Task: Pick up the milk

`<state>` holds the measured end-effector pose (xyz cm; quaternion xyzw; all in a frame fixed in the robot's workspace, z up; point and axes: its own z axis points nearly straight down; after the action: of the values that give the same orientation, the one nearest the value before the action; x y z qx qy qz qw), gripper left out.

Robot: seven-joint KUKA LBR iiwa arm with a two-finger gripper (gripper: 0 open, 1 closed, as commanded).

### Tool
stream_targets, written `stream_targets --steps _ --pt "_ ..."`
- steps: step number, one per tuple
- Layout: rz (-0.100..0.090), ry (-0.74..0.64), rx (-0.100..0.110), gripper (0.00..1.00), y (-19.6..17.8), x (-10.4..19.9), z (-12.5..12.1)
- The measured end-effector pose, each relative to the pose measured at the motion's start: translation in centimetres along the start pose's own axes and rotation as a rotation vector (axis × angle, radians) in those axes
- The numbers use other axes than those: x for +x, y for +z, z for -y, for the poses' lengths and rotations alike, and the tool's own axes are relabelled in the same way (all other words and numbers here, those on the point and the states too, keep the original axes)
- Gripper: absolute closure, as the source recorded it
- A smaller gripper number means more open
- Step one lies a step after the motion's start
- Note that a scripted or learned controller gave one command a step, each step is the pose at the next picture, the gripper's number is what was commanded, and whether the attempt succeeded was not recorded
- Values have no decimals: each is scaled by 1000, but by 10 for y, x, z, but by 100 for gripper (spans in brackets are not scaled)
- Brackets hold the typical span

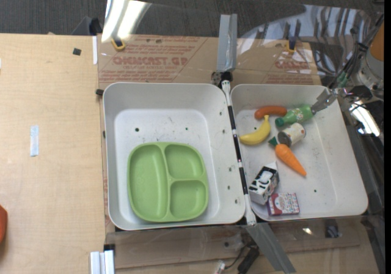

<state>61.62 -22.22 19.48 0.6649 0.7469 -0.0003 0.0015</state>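
Looking down from the fixed camera, I find my gripper (325, 100) at the upper right of the frame, over the far right part of the right bin (342, 205), just beside the green bottle (294, 115). Whether it is open or shut I cannot tell, because it appears as one thin grey shape against the white wall and the wires behind it confuse the outline. The milk (263, 183) is the small black and white carton that lies at the lower left of this same bin, close to the ridge between the two bins. So from my gripper the milk lies down and to the left in the frame, well apart, with the carrot (290, 159), the small cylinder-shaped can (292, 134) and the banana (257, 133) lying between or near that line. The carton seems to lie tilted, its long axis going from lower left to upper right, and it is touching or overlapping the pink box (283, 204) at its lower right; I cannot tell which one is on top. I judge that I must cross the bin diagonally and turn my wrist across this axis. The green plate (168, 181) in the left bin is not concerned. My arm is cut off by the right edge of the frame.
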Motion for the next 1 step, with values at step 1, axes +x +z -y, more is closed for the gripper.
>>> stream_targets --steps 1 --pt "0 -17 1 0 18 -3 -30"
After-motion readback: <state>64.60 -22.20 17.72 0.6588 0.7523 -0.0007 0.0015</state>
